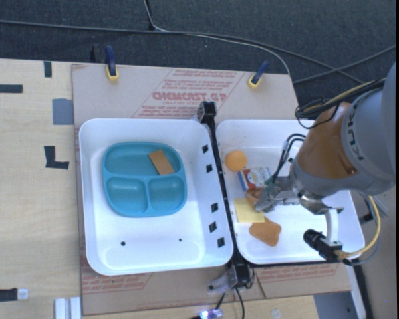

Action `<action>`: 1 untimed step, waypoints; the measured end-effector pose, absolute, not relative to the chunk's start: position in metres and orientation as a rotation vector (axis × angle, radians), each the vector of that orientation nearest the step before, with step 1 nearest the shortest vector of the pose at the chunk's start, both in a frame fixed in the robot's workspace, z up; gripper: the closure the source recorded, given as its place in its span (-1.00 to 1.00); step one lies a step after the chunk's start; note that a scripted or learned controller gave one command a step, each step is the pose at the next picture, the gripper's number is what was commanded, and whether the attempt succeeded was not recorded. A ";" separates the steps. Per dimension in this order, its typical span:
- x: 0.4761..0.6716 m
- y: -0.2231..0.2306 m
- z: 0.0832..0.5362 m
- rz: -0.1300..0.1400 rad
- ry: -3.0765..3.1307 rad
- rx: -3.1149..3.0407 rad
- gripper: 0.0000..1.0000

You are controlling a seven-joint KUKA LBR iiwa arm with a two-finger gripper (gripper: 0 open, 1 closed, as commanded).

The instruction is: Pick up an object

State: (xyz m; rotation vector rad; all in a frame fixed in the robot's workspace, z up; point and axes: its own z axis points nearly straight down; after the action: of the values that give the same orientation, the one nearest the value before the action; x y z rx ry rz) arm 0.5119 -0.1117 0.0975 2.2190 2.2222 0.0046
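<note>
The arm reaches into the right bin [359, 241], its hand [265, 199] low over a cluster of small items; whether it is released or clenched cannot be told. An orange ball [235, 160], a yellow block [246, 211] and a brown piece [265, 232] lie beside it. The left bin [93, 244] holds a blue tray [130, 191] with a tan piece [162, 162].

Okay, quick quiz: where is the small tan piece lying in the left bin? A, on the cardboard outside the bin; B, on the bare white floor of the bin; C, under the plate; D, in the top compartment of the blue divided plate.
D: the tan piece rests in the upper, larger compartment of the blue plate, near its right end.
</note>
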 end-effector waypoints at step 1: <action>0.516 -0.121 0.152 0.002 2.221 2.219 1.00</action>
State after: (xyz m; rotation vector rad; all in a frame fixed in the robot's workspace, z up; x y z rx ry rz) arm 0.5164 -0.1210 0.1520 2.2186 2.2206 0.0018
